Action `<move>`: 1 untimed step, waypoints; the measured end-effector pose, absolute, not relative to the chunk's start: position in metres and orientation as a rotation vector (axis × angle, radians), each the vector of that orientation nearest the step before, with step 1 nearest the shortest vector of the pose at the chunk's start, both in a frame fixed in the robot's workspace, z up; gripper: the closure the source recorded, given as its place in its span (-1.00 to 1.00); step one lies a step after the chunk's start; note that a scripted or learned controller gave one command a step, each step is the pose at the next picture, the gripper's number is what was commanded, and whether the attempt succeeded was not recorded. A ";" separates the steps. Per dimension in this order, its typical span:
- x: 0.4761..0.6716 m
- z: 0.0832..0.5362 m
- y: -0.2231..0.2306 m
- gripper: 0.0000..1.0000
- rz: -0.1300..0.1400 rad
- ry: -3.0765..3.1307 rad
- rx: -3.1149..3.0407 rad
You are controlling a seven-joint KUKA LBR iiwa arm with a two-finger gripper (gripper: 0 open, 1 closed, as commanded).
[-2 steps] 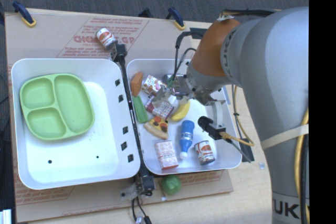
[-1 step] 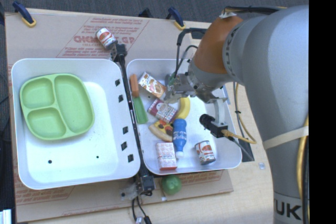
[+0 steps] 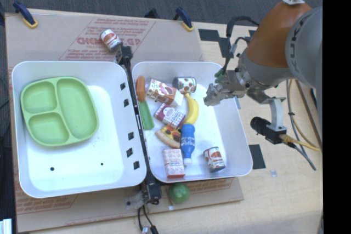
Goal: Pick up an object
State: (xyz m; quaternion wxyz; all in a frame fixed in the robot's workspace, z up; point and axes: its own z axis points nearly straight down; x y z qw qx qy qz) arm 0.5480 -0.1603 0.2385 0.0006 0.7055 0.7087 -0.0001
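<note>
1. The two-finger gripper [image 3: 213,97] hangs over the upper right part of the shallow white right-hand bin [image 3: 233,134], just inside its right wall. Nothing can be seen between its fingers, and whether they stand wide or narrow I cannot tell from this slanted view.

2. No object has been lifted, so by my judgement the pick is at its start: approach under way, grasp and lift both left to do.

3. All candidate objects lie in that right-hand bin. The yellow plastic banana [image 3: 191,108] is nearest the gripper, just to its left, and the small printed tin can [image 3: 186,84] sits above the banana, toward the bin's far wall.

4. Farther left of the banana lie two small printed cartons [image 3: 160,91], an orange toy carrot [image 3: 141,88] and a green stick-shaped piece [image 3: 146,115] along the bin's left wall.

5. Below the banana sit the blue plastic bottle with a white cap [image 3: 187,142], a toy pizza slice [image 3: 169,136], a red-and-white box [image 3: 173,163] and a second red-labelled can [image 3: 214,159] near the bin's front right corner.

6. Outside that bin: a green compartment tray [image 3: 58,111] in the left bin, a loose can [image 3: 111,39] on the cardboard behind, and a green ball [image 3: 178,192] at the front edge.

7. Remaining: descend on one item, likely the banana or the tin can, close, and raise it clear.
</note>
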 end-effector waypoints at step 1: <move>0.508 0.233 -0.175 1.00 -0.003 2.228 2.216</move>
